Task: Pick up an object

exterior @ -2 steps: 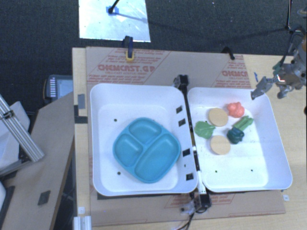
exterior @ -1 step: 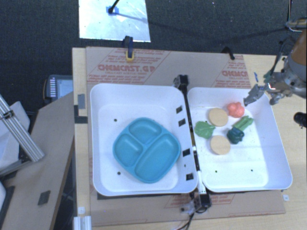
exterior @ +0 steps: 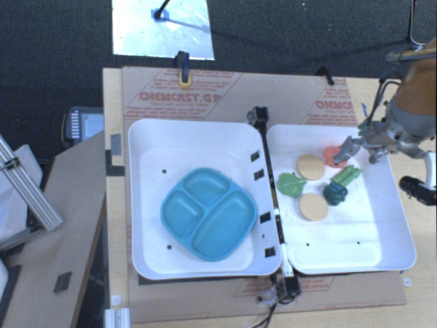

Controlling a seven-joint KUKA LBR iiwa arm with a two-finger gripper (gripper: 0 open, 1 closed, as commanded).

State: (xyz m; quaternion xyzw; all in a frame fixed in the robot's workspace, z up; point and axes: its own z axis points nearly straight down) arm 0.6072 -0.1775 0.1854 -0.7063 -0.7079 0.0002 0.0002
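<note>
The right bin holds several small toy foods. Two tan round discs lie there, one at the upper middle and one lower down. A green leaf piece sits near the bin's left wall. A green and teal vegetable piece lies right of the discs. An orange piece lies at the back, partly covered by a finger. My gripper hangs over the bin's upper right, just right of the orange piece, and is open with nothing between its fingers.
The left bin holds a blue divided plate. A black clip row runs along the wall between the bins. The arm's grey wrist and orange band come in from the right. The bench edge shows on the left.
</note>
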